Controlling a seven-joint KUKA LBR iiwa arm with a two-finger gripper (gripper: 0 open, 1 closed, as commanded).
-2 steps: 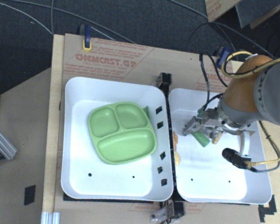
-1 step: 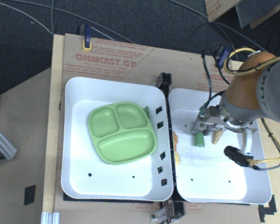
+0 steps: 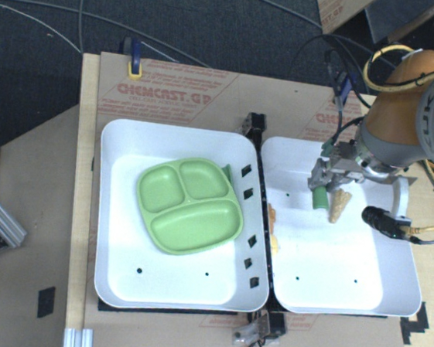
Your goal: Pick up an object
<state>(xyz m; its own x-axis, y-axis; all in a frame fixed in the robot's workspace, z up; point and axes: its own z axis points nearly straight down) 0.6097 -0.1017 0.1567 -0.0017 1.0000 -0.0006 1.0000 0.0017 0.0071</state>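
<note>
My gripper hangs over the back half of the right bin, under the grey and orange wrist. Just below it lie a small green piece and a tan cone-shaped object, side by side and close against the gripper. The slant of the view hides whether either one is held or resting on the bin floor. A small orange and yellow object lies against the right bin's left wall.
A green divided plate lies in the middle of the left bin. A black divider with clips runs between the bins. A black cable connector hangs from the arm over the right bin's right side.
</note>
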